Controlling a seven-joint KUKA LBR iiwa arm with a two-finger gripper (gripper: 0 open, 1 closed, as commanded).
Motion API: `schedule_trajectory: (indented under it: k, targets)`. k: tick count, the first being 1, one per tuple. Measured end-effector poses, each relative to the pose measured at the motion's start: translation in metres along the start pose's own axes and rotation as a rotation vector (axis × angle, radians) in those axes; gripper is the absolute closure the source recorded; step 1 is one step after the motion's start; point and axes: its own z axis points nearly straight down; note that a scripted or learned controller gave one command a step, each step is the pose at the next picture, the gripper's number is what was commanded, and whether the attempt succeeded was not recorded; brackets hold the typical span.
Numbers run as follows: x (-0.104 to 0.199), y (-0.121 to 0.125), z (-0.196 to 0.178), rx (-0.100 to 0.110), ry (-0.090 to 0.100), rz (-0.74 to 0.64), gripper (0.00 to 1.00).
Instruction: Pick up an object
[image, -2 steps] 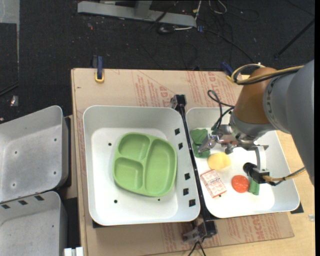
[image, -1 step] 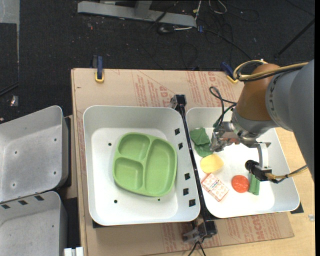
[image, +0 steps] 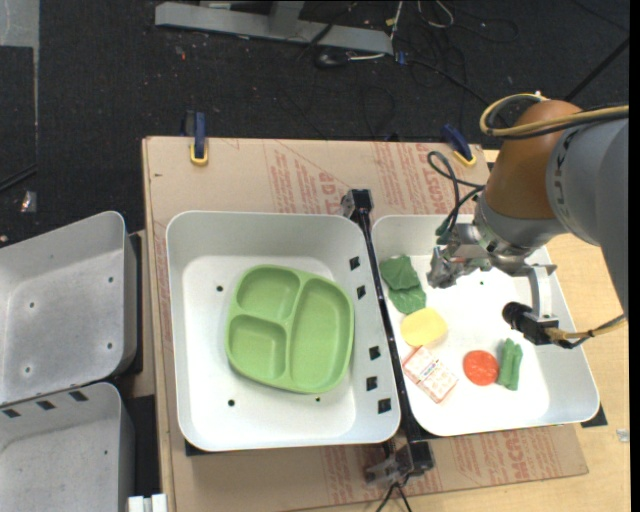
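In the right bin (image: 570, 400) lie a dark green leafy piece (image: 403, 281), a yellow block (image: 423, 326), a white and red packet (image: 431, 374), a red round piece (image: 481, 366) and a green pod (image: 511, 363). My gripper (image: 447, 264) hangs over the bin's far left part, just right of the leafy piece and above the yellow block. Nothing shows between its fingers; their spread is too small to make out.
The left bin (image: 190, 300) holds a light green divided plate (image: 291, 328). A black divider (image: 372, 300) runs between the bins. Two white lids (image: 60, 300) lie off the bench at the left. Cables loop around the wrist.
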Motion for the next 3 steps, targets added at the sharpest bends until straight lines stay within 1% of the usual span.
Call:
schedule_trajectory:
  k: [1, 2, 3]
  targets:
    - [0.009, 0.006, -0.050, 0.000, 0.000, -0.001, 1.00]
    - [0.009, 0.007, -0.104, -0.002, -0.001, -0.001, 1.00]
    - [0.066, 0.006, -0.110, 0.002, 0.001, -0.005, 1.00]
